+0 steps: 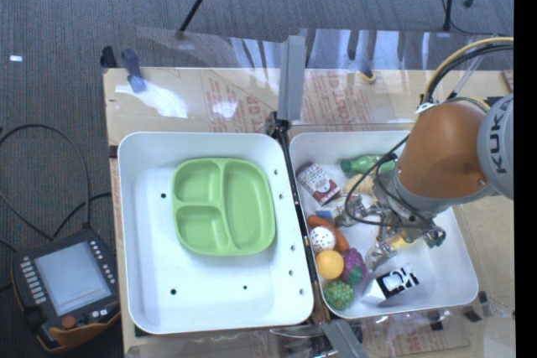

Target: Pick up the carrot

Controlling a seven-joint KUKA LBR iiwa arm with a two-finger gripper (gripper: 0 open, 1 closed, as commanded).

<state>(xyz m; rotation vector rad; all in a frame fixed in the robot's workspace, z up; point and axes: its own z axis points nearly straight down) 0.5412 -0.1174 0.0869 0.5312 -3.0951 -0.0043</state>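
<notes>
Camera view: carrot [323, 224] lies just left of the jaws [379, 241]; their opening cannot be told.

The gripper [373, 224] hangs low over the right bin [464, 266], just beside the carrot [322, 223], while a green divided plate [224, 206] lies in the left bin [143, 281].

My wrist band [442, 151] is glossy orange. Both bins [143, 264] look like smooth white plastic; the green divided plate [224, 205] is matt plastic. Tabletop [193, 101]: brown cardboard-like sheet.
</notes>
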